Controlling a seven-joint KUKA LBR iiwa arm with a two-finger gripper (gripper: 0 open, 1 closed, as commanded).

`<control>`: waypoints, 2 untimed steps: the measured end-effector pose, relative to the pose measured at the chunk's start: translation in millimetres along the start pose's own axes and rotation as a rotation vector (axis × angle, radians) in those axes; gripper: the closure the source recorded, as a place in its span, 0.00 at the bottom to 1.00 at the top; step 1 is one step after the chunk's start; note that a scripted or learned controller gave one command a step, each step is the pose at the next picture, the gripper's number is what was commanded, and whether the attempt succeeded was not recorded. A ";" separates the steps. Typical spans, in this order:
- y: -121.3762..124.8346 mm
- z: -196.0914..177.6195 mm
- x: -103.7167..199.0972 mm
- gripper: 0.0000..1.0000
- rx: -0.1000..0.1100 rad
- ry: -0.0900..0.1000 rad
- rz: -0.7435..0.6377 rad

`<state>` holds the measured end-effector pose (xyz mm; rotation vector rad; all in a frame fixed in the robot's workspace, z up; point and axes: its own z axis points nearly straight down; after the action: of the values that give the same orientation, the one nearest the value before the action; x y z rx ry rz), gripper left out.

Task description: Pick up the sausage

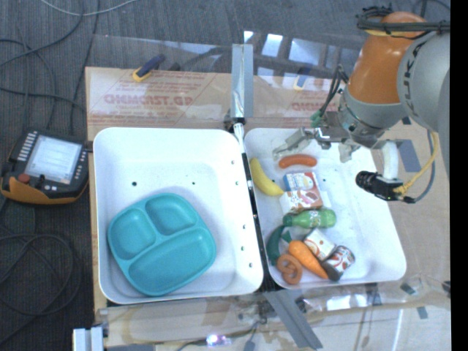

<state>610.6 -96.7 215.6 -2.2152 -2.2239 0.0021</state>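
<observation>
The carrot [307, 258] is lying at the front of the right bin [380, 232], beside a small can [340, 257]. The sausage [297, 161] is resting near the back, just above a snack packet [302, 189]. The gripper [311, 139] is hanging just over the sausage, jaws spread wide. It could be bumping the banana [265, 178] or packet instead. The fingertips are looking blurry.

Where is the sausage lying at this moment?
The sausage lies in the right bin, near its far edge, just above the small carton and right of the banana.
</observation>
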 end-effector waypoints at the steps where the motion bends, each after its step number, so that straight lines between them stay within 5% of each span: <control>1: 38.2 76.8 -23.2 0.00 0.000 -0.004 -0.091; 2: 50.7 130.7 -56.8 0.00 -0.003 -0.006 -0.081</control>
<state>661.2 -153.2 84.7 -2.1271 -2.3165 0.0051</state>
